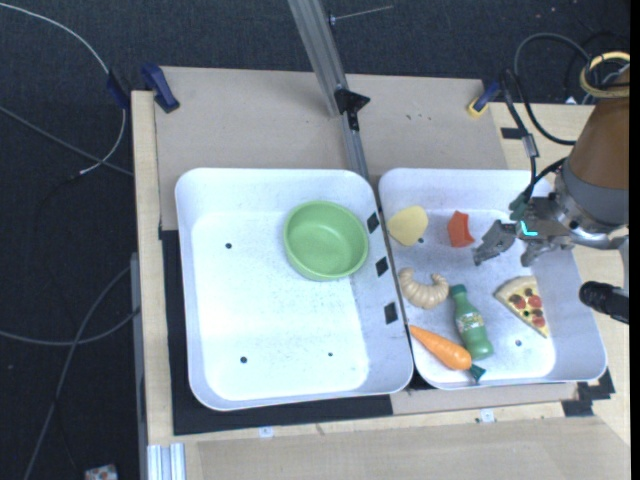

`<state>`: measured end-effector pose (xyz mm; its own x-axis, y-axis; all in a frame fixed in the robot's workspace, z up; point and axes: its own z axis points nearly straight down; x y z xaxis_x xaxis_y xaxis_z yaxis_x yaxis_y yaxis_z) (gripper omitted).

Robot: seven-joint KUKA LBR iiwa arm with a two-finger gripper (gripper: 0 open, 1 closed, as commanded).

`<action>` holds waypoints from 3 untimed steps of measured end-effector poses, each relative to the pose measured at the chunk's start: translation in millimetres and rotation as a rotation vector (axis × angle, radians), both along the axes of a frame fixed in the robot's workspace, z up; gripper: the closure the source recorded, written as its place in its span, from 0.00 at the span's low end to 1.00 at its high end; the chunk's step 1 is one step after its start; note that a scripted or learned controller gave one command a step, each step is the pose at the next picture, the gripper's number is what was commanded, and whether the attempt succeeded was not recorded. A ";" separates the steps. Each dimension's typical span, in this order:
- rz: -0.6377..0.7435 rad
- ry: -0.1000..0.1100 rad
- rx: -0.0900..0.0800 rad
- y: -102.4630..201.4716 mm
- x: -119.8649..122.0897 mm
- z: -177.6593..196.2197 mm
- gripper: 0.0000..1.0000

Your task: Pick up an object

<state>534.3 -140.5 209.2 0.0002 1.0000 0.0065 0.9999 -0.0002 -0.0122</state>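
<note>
My gripper (510, 247) hangs over the back right part of the right bin (580, 353), its two dark fingers spread open with nothing between them. Just left of it lies a small red block (460, 229), and a pizza slice (525, 302) lies just in front of it. Further left in that bin are a yellow lemon-shaped piece (408, 225), a tan croissant (427, 288), a green bottle (470, 321) and an orange carrot (440, 346). A green bowl (325, 239) sits at the back of the left bin (260, 368).
A slanted metal bar (325, 53) runs from the top of the view down to the gap between the bins. Blue clamps (158, 88) hold the bench's back corners. Cables (540, 88) trail near the arm at the right.
</note>
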 end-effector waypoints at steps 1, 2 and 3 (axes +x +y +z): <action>0.000 -0.005 -0.001 -0.1 1.1 2.1 0.00; 0.000 0.002 0.001 3.5 -1.9 -41.0 0.00; -0.001 0.003 0.001 -4.0 -4.6 -101.2 0.00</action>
<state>529.8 -144.5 108.0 0.0013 1.0000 0.0070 0.9999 -0.0012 -0.0148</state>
